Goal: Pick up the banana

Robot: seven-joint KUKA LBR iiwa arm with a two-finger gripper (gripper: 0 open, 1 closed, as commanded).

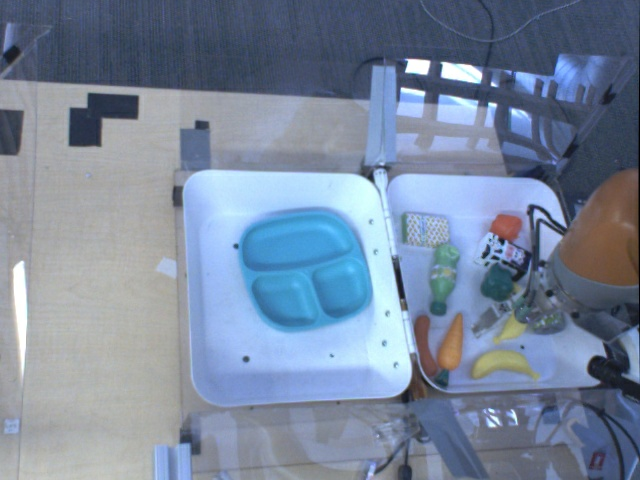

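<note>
Sitting in the left bin point(200, 298) on the desk point(90, 268) is a blue divided plate point(300, 268). In the right bin point(460, 200) lie a carrot point(451, 341) and a green bottle point(443, 277); the banana point(503, 365) rests near the front wall. Just above it hangs the gripper point(530, 313), perhaps over a small yellow piece; whether it is clenched or released, I cannot tell.

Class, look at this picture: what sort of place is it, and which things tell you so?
Probably a robotics lab: a robot arm over two white bins, toy food like a banana, and loose cables behind.
</note>
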